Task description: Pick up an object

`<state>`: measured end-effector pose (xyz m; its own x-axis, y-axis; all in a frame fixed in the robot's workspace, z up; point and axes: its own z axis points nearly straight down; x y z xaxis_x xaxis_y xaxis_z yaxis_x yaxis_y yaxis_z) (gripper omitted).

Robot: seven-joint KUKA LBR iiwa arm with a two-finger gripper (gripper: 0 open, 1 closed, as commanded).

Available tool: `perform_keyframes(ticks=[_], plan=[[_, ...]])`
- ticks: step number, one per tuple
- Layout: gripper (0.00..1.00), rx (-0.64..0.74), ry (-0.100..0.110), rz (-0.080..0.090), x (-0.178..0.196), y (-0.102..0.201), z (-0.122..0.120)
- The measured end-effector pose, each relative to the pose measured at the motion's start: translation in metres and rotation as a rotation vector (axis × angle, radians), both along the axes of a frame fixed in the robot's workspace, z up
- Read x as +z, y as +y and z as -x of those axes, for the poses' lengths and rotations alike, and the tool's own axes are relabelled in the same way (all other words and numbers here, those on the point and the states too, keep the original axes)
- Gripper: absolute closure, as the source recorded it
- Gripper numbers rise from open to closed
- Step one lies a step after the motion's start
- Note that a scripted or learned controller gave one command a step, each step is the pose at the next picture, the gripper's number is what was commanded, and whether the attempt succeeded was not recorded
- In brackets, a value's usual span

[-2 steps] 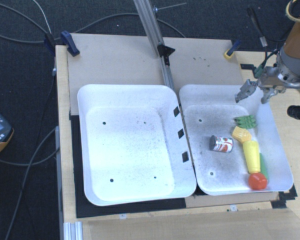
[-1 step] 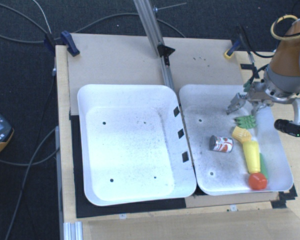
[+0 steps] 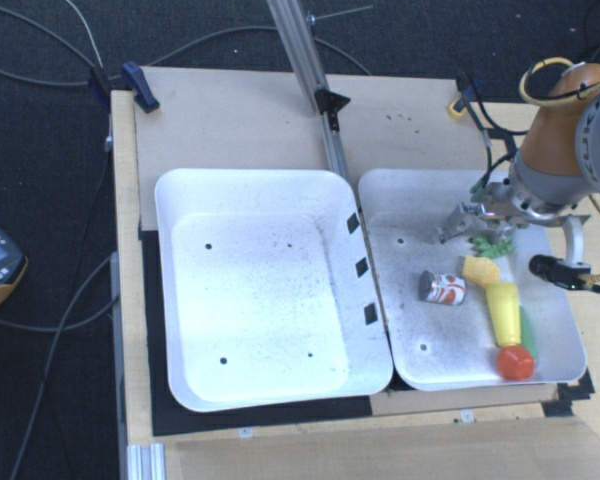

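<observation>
Camera view, left to right: the left bin (image 3: 260,288) lies bare at centre, speckled; the right bin (image 3: 430,363) holds a small can (image 3: 443,288), a yellow piece (image 3: 480,269), a yellow cylinder (image 3: 504,313) and a red ball (image 3: 516,362) crowded at right of centre. The pincer (image 3: 485,218) hangs over something green (image 3: 492,244); whether it is released or clenched I cannot tell. Risk: closing there may nudge the touching yellow pieces or slip. Tan bench (image 3: 240,118), dark carpet, trailing cables around.

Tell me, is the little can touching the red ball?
Apart. The camera view shows the can lying left of the yellow block, with bare white bin floor between it and the red ball near the bin's front edge.
</observation>
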<state>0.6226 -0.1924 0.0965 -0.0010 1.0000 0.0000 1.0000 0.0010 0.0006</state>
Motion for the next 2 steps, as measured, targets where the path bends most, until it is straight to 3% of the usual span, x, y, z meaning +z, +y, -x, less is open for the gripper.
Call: perform_keyframes(ticks=[1,2], plan=[[1.0,0.0,-0.005,0.002,0.014,-0.001,-0.001],[1.0,-0.001,0.0,0.0,0.054,-0.002,-0.001]])
